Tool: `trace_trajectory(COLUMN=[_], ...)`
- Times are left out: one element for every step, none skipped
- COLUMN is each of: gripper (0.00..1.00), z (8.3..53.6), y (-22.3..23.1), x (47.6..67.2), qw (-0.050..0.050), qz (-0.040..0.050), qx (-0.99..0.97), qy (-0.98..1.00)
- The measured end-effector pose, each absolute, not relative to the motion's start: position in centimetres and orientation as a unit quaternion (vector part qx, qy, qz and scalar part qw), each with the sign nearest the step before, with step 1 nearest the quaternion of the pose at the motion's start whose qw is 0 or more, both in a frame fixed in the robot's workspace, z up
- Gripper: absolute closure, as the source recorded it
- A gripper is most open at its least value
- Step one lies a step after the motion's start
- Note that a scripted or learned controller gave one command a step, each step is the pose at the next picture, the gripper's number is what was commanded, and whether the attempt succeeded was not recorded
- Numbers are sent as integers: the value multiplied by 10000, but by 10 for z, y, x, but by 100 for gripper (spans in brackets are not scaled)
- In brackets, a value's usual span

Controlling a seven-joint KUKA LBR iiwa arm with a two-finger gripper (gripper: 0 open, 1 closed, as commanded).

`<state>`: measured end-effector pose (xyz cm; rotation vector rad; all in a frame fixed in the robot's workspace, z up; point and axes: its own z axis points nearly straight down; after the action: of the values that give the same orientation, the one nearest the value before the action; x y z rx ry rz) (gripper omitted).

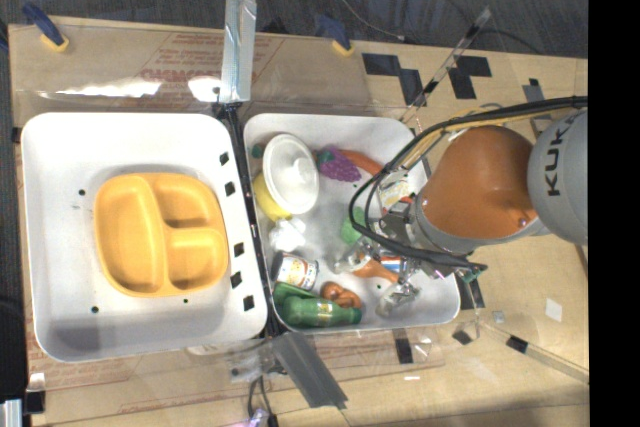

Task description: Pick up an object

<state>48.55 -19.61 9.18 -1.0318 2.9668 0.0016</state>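
Observation:
My gripper [382, 273] is low in the right bin [330, 127], near its front right corner, under the orange wrist band [480, 183]. It hangs over a small orange object [375, 267], which it partly hides. Close to its left lie a small can [297, 272], a green bottle [315, 312] and a brown-orange toy [342, 295]. A green piece [350, 233] sits just behind the gripper. Whether anything is held is hidden by the wrist.
At the back of the right bin lie a white bowl [290, 170] on a yellow item [266, 202], purple grapes [340, 165], an orange carrot [366, 161] and a white crumpled piece [288, 235]. The left bin [60, 155] holds a yellow divided plate [160, 232].

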Motion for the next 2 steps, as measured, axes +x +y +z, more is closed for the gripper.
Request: trace_trajectory(gripper=[0, 100], z=[92, 103], y=[-174, -172], x=[498, 500], qw=[15, 29], qz=[2, -5], qx=[-3578, -3604], qy=[9338, 9328])
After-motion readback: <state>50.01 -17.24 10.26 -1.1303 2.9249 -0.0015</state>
